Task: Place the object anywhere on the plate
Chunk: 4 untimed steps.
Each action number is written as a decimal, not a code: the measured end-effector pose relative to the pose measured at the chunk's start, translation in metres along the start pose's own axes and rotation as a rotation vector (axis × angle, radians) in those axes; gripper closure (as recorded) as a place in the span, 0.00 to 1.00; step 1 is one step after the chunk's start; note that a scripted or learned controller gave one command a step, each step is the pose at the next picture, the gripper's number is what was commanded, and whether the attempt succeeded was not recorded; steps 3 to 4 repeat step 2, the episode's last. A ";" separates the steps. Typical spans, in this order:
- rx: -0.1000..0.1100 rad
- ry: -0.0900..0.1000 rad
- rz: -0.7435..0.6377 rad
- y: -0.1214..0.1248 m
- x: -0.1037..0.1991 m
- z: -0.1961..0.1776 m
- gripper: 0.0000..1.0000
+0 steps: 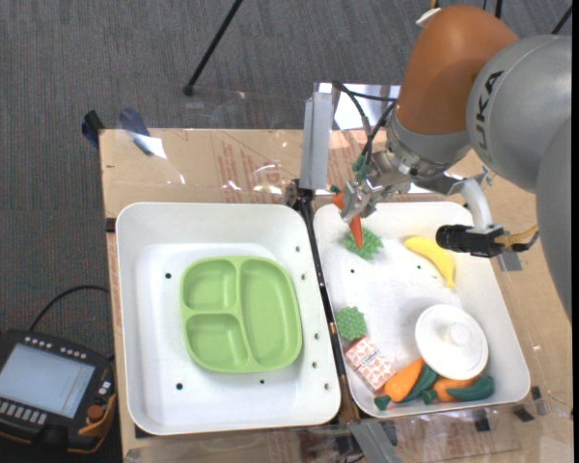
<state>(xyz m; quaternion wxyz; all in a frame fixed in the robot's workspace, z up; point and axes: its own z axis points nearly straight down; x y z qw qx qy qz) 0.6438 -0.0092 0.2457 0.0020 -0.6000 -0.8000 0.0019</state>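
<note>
Taking the plate point(241, 313) as our landmark, we see it in the middle of the left bin point(145, 258): a green plate with three compartments, all of them bare. Well to its left, off the bench, a pendant point(39, 384) with a screen lies on the floor.

Right of the plate, across the wall between the bins, the right bin point(502, 297) holds the rest. Nearest the plate we see a small green leafy piece point(351, 322) and just below it a pink-and-white carton point(369, 360). Further right sits a white lidded bowl point(451, 340), and along the bin's lower edge lies a cluster of orange and green toy vegetables point(434, 384). A banana point(432, 256) lies further right again, above the bowl.

Up and to the right of the plate, at the right bin's upper left corner, the gripper point(357, 205) hangs from the arm point(463, 75). A toy carrot point(358, 231) is clamped between its fingers at the orange top, hanging down with its green leaves point(365, 244) at or just above the bin floor; we cannot tell whether they touch it. The carrot is well apart from the plate, still over the right bin.
</note>
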 end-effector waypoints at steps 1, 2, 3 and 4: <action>0.004 0.002 0.106 -0.034 0.087 0.050 1.00; 0.001 0.001 0.107 -0.034 0.086 0.048 0.00; 0.001 0.001 0.107 -0.034 0.086 0.048 0.00; 0.001 0.001 0.107 -0.034 0.086 0.048 0.00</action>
